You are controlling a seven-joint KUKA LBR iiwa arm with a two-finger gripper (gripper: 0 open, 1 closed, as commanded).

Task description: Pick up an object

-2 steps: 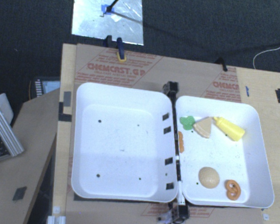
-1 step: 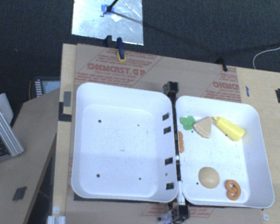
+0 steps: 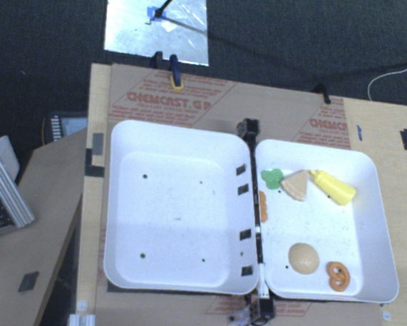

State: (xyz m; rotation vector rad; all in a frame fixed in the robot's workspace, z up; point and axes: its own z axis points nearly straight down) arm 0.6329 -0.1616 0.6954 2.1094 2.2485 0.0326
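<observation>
Lying in right bin (image 3: 378, 211): yellow bottle (image 3: 333, 186), tan wedge (image 3: 296, 185), green piece (image 3: 272, 177), bun (image 3: 303, 258), pretzel (image 3: 338, 275)

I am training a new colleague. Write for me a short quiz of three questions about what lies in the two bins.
1. True or false: all the objects lie in the right bin.
2. Which object lies nearest the pretzel? A) yellow bottle B) round bun C) green piece
3. Fill in: the tan wedge lies between the green piece and the yellow ____.

Key: 1 true; 2 B; 3 bottle.
</observation>
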